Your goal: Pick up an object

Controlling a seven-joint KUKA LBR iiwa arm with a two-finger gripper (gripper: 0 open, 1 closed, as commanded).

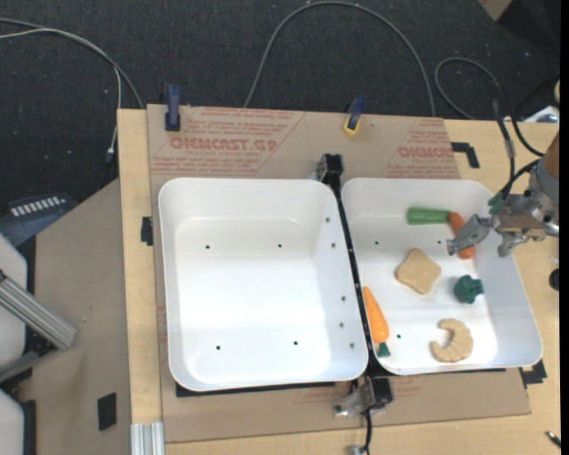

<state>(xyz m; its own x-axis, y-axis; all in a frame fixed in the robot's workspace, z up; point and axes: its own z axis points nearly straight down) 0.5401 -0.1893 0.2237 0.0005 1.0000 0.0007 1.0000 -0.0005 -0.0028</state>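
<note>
My gripper (pixel 487 238) hangs over the right bin's (pixel 524 311) far right side, jaws open and nothing between them. Its left finger (pixel 467 234) crosses the orange end of a green-and-orange toy vegetable (pixel 428 215) lying near the bin's back. A tan, square-ish bread piece (pixel 418 271) sits in the middle. A small dark green lump (pixel 468 288) lies just below the gripper. A tan croissant (pixel 453 340) rests near the front wall. An orange carrot (pixel 376 317) lies along the bin's left wall.
The left bin (pixel 178 293) stands alongside, the two bins meeting at a black clamp line (pixel 348 258). Cardboard (pixel 231 142) underlies both bins, held by a blue clip (pixel 172 105) and a yellow clip (pixel 355 114) at the back. Cables (pixel 356 18) loop behind the bench.
</note>
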